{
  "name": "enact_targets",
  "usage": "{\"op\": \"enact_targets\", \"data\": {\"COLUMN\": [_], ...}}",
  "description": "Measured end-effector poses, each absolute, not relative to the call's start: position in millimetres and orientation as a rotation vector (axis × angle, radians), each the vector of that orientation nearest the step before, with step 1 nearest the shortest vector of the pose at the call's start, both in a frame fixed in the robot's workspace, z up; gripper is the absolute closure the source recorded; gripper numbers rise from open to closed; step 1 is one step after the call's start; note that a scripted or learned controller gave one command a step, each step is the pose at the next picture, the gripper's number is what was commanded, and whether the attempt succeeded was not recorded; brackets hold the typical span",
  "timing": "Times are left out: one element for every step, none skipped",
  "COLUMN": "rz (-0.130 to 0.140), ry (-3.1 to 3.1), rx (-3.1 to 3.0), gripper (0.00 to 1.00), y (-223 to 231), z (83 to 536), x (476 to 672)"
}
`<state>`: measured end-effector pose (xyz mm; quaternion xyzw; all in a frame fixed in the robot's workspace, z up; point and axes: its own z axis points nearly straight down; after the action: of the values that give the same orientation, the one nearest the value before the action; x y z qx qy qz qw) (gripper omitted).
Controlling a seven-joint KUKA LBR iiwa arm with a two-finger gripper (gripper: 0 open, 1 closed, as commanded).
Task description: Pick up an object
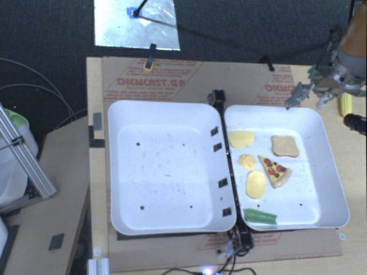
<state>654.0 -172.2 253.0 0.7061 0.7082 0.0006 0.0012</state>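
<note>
From the overhead camera we see the gripper [309,94] hanging above the far rim of the right bin [331,171], near that bin's far right corner, with its two fingers spread apart and nothing between them. All the objects lie in the right bin, well apart from the gripper: a yellow oval piece [241,138] near the divider, a slice of toast [284,146] to its right, a small pale yellow lump [247,161] below, a pizza slice [274,171] with red toppings just beside it, a second yellow oval [256,184] touching or nearly touching the pizza's lower edge, and a green pod-like piece [260,215], perhaps a bean, against the near wall. The left bin [166,165] sits alongside, and both rest on a cardboard sheet [172,79].
</note>
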Motion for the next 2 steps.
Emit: {"op": "enact_targets", "data": {"rz": [-0.004,0.011], "ry": [2.221,2.219], "rx": [2.238,2.214], "gripper": [0.00,1.00], "y": [-194.7,-193.2], "z": [85.7,104.7], "x": [510.8,519.9]}}
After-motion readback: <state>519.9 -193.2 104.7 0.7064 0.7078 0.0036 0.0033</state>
